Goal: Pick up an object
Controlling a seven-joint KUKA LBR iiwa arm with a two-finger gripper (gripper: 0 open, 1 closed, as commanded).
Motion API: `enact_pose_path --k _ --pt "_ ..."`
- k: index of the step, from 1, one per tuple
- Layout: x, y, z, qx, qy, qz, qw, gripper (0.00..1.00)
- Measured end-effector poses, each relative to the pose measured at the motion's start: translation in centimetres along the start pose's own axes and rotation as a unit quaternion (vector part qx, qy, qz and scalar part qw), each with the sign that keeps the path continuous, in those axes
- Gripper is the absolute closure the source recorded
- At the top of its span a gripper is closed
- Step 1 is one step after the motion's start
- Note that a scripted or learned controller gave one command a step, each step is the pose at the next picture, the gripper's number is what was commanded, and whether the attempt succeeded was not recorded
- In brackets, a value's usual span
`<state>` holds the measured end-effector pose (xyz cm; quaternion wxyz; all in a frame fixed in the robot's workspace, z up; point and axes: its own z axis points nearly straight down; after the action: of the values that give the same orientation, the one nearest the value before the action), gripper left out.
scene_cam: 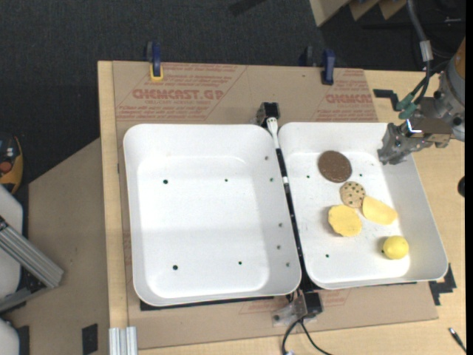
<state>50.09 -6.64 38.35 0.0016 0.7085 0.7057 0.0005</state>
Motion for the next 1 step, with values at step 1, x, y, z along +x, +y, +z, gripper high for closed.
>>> enact_pose_path --k 1 --pt "5.46 -2.19 8.45 0.007 0.002 -0.004 1.0 1.0"
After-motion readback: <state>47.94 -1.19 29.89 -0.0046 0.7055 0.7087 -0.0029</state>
